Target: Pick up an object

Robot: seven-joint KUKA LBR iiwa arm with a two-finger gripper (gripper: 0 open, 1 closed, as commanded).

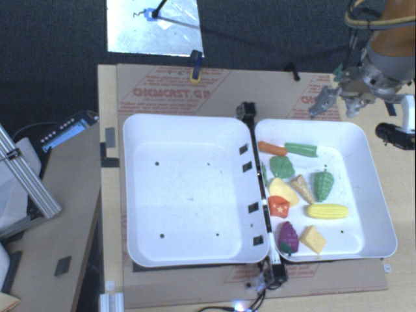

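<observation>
The right bin (364,174) holds several toy foods: an orange carrot (272,149), a green pepper (301,149), a leafy green piece (282,167), a dark green ridged vegetable (323,184), a corn cob (327,210), a red piece (278,207), a purple eggplant (288,236) and a yellow cheese wedge (314,239). My gripper (337,101) hangs above the bin's far rim at the upper right, open, with nothing between its fingers.
The left bin (188,187) lies beside the right one, with a black divider strip (257,174) between them. Both rest on a cardboard sheet (175,90). A shiny metal plate (153,18) lies at the back. A grey device (65,132) sits at the left.
</observation>
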